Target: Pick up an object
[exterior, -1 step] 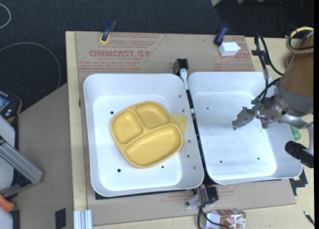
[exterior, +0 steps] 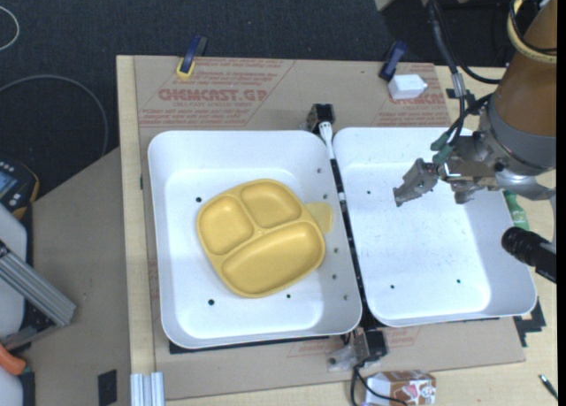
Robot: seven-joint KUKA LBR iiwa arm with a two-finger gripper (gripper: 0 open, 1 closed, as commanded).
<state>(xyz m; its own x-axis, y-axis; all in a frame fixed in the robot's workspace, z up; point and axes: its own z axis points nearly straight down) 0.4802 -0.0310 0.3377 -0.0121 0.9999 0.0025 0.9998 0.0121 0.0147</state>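
Well, the gripper (exterior: 416,185) hung over the right bin (exterior: 424,294) with nothing between its fingers; whether they stood open or closed, I couldn't tell. The yellow divided plate (exterior: 259,236) lay flat in the left bin (exterior: 177,165), off at about eight o'clock from the gripper and well apart from it. Done well, I reckoned, the arm needed to cross the divider, come down over the plate's rim and pinch an edge, not the broad middle.

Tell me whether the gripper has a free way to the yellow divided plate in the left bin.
Probably yes. The gripper hangs over the right bin, and the yellow plate lies uncovered in the left bin.
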